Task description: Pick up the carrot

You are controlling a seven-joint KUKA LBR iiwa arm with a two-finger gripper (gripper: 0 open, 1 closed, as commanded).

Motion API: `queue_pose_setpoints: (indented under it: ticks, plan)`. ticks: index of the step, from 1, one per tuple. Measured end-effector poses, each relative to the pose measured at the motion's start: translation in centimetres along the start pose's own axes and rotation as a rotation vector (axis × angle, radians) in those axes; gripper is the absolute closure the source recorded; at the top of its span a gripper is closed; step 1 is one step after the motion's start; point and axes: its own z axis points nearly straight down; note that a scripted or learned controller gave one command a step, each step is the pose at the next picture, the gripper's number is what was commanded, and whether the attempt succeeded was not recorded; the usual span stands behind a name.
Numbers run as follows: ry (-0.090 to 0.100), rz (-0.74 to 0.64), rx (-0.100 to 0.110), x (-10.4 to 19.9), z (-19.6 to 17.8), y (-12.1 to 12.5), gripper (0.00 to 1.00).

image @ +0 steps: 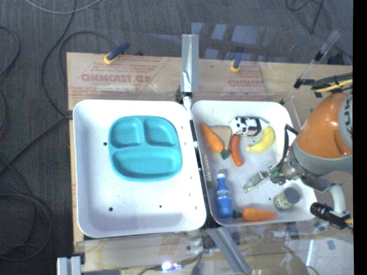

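claw [253,182]: low in the right bin [282,109], fingers slightly apart, gripping nothing | blue bottle [223,196]: just left of claw | carrot [258,214]: lying just below claw by the bin's near wall | second carrot [211,138]: upper left, beside banana [262,140] | teal tray [145,148]: in left bin [86,171]

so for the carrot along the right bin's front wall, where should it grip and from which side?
Probably mid-body on the carrot, coming from above, fingers closing across its narrow width. It lies flat, lengthwise along the front wall of the right bin, green end beside the blue bottle, so the ends look crowded. The gripper is above it.
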Motion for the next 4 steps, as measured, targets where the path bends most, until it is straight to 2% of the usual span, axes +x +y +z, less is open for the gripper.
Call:
queue_pose_setpoints:
  ticks: [1,2,3,4]
  plan:
    - [-0.005,-0.078,-0.011,0.1,3.1,6.9,0.00]
    - [-0.003,-0.164,-0.004,1.9,3.1,13.7,0.00]
    - [0.024,0.080,0.074,1.6,3.6,17.8,0.00]
    - [-0.004,0.244,0.000,7.5,-6.3,20.9,0.00]
